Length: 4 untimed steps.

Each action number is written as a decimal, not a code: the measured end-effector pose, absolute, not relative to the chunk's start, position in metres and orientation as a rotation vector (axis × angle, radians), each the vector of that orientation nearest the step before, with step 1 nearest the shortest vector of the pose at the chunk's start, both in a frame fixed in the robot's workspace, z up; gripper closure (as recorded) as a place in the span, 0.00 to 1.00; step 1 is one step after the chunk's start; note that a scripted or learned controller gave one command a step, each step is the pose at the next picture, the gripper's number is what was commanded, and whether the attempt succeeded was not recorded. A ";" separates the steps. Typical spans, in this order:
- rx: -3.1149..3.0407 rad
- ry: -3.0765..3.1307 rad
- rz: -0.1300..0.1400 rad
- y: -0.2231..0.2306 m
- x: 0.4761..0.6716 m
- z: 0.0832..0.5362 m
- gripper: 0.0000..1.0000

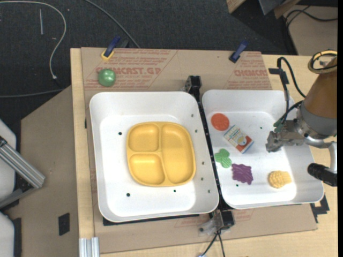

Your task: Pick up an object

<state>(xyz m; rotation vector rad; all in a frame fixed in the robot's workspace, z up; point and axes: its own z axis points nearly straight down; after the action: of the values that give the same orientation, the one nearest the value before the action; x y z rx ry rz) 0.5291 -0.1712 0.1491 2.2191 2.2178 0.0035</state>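
- The gripper (pixel 274 142) hung low over the right bin (pixel 268 101), near its right side. I could see a dark metal cluster at the end of the arm (pixel 321 103), but I could not tell how far apart the fingers stood, and I saw nothing between them.
- Nearest to it, just to the left, lay a small box (pixel 237 138) printed in white, blue and red, tilted on the bin floor. I judged it light and stiff, with flat sides that should take a squeeze across its narrow width.
- Below the gripper and a little to the right sat a yellow corn piece (pixel 279 179), knobbly and probably hard plastic; a grip across its short axis looked safest, since it might roll.
- Further left were a purple grape bunch (pixel 242 173), a green leafy piece (pixel 223 158) and an orange-red round piece (pixel 220 121), all apart from each other. The round one looked smooth and likely to slip.
- Any of these would serve the task; the box seemed to me the easiest choice.
- The left bin (pixel 107 143) held a yellow divided plate (pixel 161 154), too broad and flat for a good hold, I thought.
- On the table (pixel 155 71) beyond the bins rested a green ball (pixel 107 77), well away from the arm.
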 end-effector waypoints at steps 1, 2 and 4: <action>2.216 2.218 0.006 -0.173 0.523 0.210 1.00; 2.216 2.219 0.005 -0.173 0.525 0.250 1.00; 2.214 2.228 0.004 -0.070 0.537 0.243 1.00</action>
<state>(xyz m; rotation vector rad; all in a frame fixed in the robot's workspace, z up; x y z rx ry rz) 0.5372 -0.0701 0.2426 2.2142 2.2283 0.0045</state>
